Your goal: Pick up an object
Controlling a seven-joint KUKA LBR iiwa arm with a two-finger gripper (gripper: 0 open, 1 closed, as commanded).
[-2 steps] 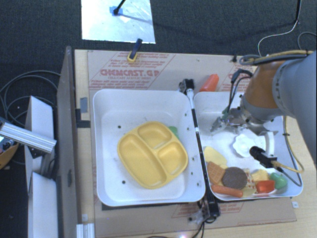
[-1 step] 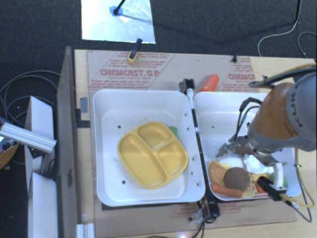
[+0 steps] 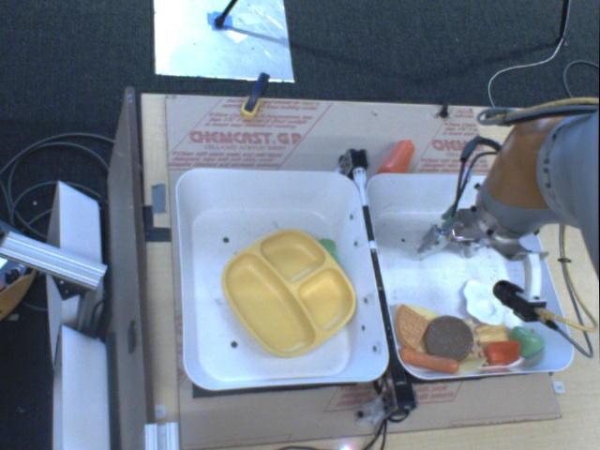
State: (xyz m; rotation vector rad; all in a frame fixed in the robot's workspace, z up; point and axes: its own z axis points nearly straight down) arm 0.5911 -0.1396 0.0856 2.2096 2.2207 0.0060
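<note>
My gripper (image 3: 448, 238) hangs low over the bare middle of the right bin (image 3: 412, 275), near its back half, with the grey arm coming in from the right. At the bin's front lies a pile of toy food: a tan cracker (image 3: 410, 325), a brown round cookie (image 3: 448, 337), an orange carrot stick (image 3: 429, 361), a red piece (image 3: 503, 352) and a green piece (image 3: 531, 342). The gripper is well behind this pile and touches none of it. Nothing shows in its grasp.
The left bin (image 3: 216, 214) holds a yellow divided plate (image 3: 288, 291) with a green thing (image 3: 327, 247) peeking out behind it. An orange object (image 3: 397, 156) lies on the board outside the bins at the back. A black divider clip (image 3: 354, 163) sits between the bins.
</note>
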